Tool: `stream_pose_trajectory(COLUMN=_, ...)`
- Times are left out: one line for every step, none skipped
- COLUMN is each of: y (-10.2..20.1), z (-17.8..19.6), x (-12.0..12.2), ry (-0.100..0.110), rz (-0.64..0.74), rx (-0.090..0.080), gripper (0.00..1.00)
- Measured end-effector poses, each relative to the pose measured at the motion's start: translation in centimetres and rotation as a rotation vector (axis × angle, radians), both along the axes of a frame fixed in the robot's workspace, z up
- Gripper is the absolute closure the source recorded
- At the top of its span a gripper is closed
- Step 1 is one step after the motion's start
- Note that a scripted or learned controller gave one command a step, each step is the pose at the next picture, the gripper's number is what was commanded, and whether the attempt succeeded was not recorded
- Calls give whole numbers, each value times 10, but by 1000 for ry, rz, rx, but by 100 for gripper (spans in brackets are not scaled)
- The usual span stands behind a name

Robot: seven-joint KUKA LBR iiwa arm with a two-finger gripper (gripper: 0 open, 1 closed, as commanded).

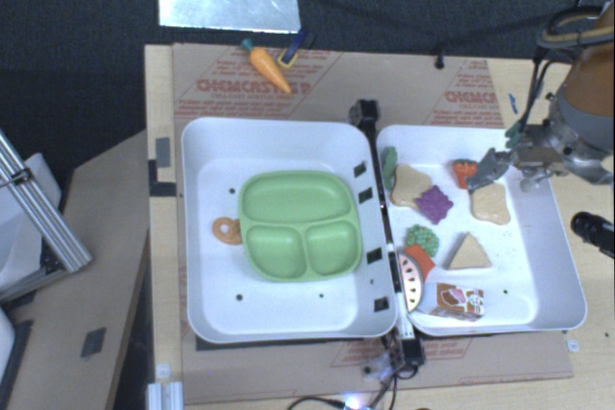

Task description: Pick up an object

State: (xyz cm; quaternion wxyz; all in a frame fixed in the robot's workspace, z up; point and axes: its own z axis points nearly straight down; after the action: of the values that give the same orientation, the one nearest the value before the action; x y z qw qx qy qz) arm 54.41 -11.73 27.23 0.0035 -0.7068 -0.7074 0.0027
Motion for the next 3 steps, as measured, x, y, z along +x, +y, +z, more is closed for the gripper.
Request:
stream_pose_trajectory(y=0, z=5, x=2, ry=-11, rz=2, rx=-2, gripper=0)
stream_pose_trajectory(y=-8, z=-53, x=2, ry=-6, rz=0, rx=-1, gripper=0)
stream_pose_trajectory(y=1, z=-113, x=3, ry=-5, rz=1, rx=0, gripper=0)
